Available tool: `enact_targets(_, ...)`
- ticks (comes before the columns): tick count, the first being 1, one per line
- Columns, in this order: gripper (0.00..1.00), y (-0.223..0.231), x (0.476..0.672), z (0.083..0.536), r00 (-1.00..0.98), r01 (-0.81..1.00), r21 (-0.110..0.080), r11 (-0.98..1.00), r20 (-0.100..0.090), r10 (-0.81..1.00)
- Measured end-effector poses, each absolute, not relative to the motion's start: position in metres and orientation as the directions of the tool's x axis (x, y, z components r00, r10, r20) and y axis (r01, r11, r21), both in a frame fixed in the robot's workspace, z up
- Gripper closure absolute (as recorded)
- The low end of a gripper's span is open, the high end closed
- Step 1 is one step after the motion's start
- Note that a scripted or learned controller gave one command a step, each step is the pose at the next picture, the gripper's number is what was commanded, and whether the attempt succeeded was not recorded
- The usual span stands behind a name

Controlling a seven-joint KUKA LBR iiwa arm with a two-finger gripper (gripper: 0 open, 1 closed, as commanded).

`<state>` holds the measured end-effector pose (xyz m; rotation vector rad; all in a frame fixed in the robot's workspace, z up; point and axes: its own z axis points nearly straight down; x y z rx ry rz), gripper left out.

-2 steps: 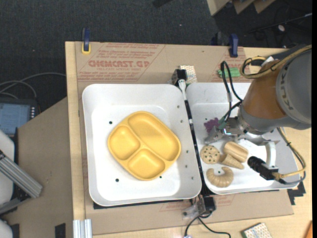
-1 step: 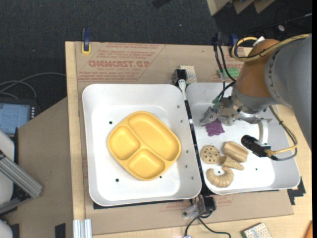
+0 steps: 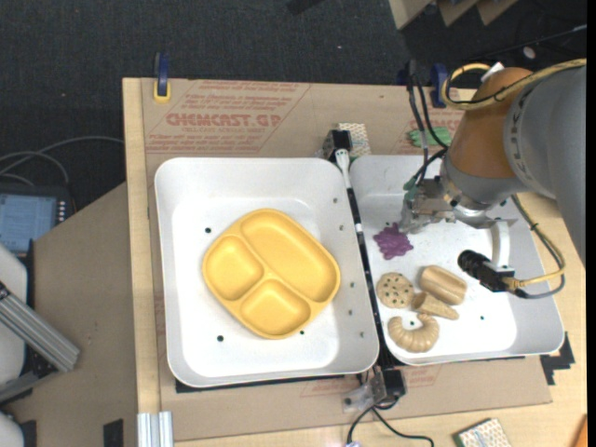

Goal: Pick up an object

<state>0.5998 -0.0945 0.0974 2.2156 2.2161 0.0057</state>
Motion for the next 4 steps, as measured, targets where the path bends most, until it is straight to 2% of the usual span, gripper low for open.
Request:
enact_targets(1, 0.00, -0.095, 0.600, 0.097, 0.000, 1.000, 0.007, 0.000, -0.003, 1.000)
enact_targets(2, 0.00, -0.094, 0.590, 0.086, 0.001, 1.000, 0.001, -0.001, 0.001, 1.000)
enact_targets(3, 0.00, -0.097, 0.662, 0.086, -0.003, 1.000, 0.008, 0.003, -0.002, 1.000)
enact_targets(4, 0.00, -0.102, 0.591, 0.085, 0.002, 1.000, -0.007, -0.002, 0.002, 1.000)
